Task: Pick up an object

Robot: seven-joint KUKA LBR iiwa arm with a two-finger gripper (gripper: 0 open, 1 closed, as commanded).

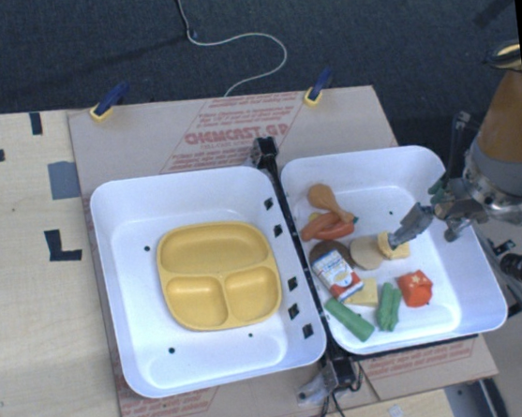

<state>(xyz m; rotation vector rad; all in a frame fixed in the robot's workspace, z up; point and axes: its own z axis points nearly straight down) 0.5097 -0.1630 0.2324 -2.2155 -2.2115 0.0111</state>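
The gripper [399, 235] reaches in from the right over the right bin [473, 318], its dark tip slanting down and to the left, with the grey wrist and the orange band [506, 116] behind it past the bin's right rim. Whether it is open or closed cannot be told, since the tip shows as 1 dark shape. The tip sits right at a small yellow piece [399, 251], which lies just under it and touches a tan round piece [366, 253] on its left; contact between the tip and either piece cannot be made out. Further left of the tip lie a chicken leg [326, 200], above, and a carrot [326, 229] just under that. Left and below the tip is a brown lump [329, 262] with a red-and-white carton [345, 283] against it. Below the tip are a cheese wedge [366, 293], 2 green pods [349, 319] [388, 307] and, a little to the right, a red pepper [415, 289]. All these things rest on the bin floor, crowded in its left and lower part. Well to the left of the gripper, past the black divider clips, the left bin [138, 359] holds a yellow tray [219, 274] with 3 compartments, lying flat. Both bins stand on a cardboard sheet [223, 132] pinned by 2 clamps [110, 100] [318, 83] at its far edge.
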